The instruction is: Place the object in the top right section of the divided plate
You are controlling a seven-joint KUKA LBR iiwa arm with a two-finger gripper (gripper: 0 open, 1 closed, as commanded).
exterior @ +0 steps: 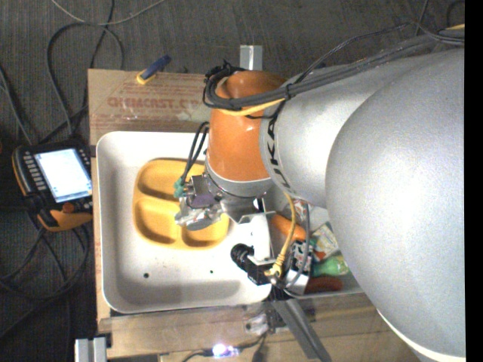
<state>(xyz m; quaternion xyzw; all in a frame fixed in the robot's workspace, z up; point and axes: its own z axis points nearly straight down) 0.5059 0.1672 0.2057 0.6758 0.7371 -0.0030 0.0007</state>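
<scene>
Your arm (362, 164) hides the right bin, gripper (198, 206) over yellow divided plate (155, 202) mid-frame, finger state indiscernible.

Position: one fixed camera above the bench, looking down at a slant.
Facing: toward the left white bin (113, 225) and its yellow divided plate (155, 202), near centre.
Nearness: close to the arm (362, 172), which bulks in from 3 o'clock.
Periphery: tablet (60, 173) at 9 o'clock, floor cables toward 12.
</scene>
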